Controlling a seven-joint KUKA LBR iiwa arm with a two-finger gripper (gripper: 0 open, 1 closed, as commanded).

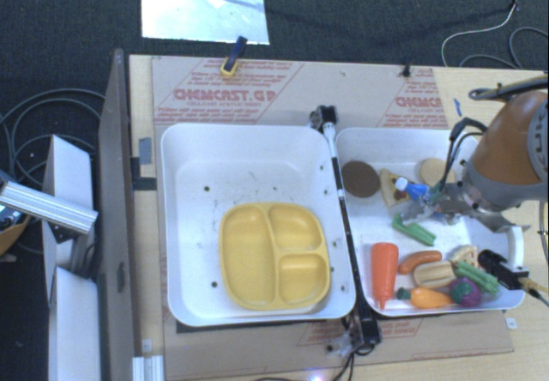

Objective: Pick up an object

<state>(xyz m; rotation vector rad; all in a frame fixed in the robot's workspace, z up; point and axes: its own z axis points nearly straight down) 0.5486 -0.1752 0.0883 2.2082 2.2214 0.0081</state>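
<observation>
Toy food crowds the near end of the right bin (369, 148) — an orange carrot (383, 273) at 6 o'clock, a hot dog (426, 266) and purple grapes (463, 291) toward 4. At the bin's center, the gripper (426, 209) hangs low just above a green pepper (413, 229); whether it grasps anything cannot be told. A yellow divided plate (274, 255) sits in the left bin (197, 156).

arm (515, 152) cut off at right edge, fingers (426, 209) blurred
</observation>
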